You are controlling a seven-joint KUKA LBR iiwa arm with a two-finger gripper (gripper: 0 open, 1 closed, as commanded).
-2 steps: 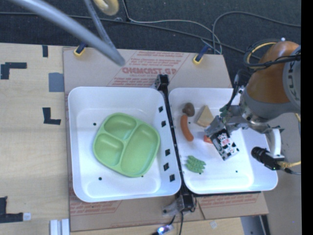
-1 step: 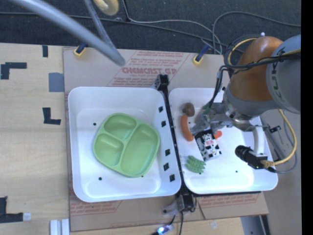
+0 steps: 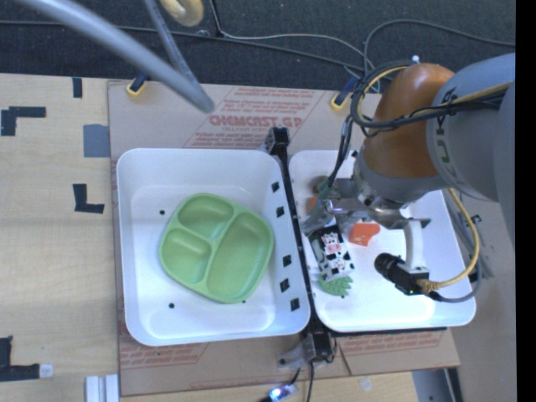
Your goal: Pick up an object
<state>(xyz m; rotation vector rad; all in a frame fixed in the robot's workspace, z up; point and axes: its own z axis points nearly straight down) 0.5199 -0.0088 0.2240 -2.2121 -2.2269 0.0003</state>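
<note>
My gripper (image 3: 328,223) hangs low over the left part of the right bin (image 3: 435,308), under the orange-banded wrist. Right below it lies a white object with black spots (image 3: 335,256). A small green leafy object (image 3: 336,286) lies nearer the bin's front. To the right of the gripper sits an orange-red piece (image 3: 364,234). A bit of another orange object (image 3: 311,202) peeks out by the bin's left wall, partly hidden by the arm.
The left bin (image 3: 142,191) holds a light green divided plate (image 3: 218,246). A black divider with clips (image 3: 289,224) runs between the bins. A black cable plug (image 3: 395,273) hangs off the arm over the right bin.
</note>
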